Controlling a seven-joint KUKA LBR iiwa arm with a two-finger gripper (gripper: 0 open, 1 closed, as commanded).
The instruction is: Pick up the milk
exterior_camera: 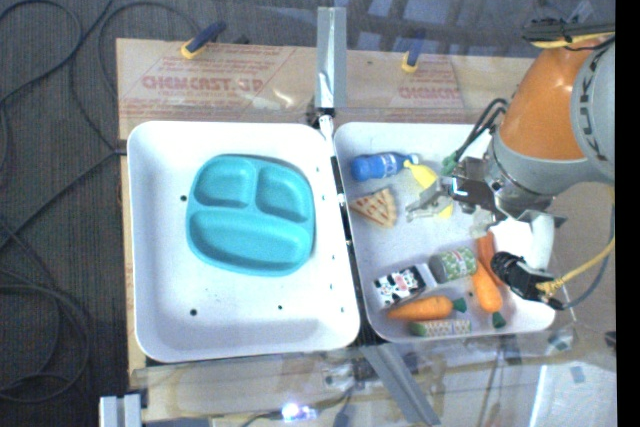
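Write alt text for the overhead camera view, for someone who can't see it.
The arm's gripper hovers open in the right bin, above the milk, which lies near two carrots, a can, a waffle and a blue bottle. The left bin holds a blue tray.

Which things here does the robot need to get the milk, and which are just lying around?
For the job:
milk carton, black and white, in the right bin
gripper

Just lying around:
blue bottle
waffle wedge
yellow piece
green can
two carrots
blue divided plate, in the left bin
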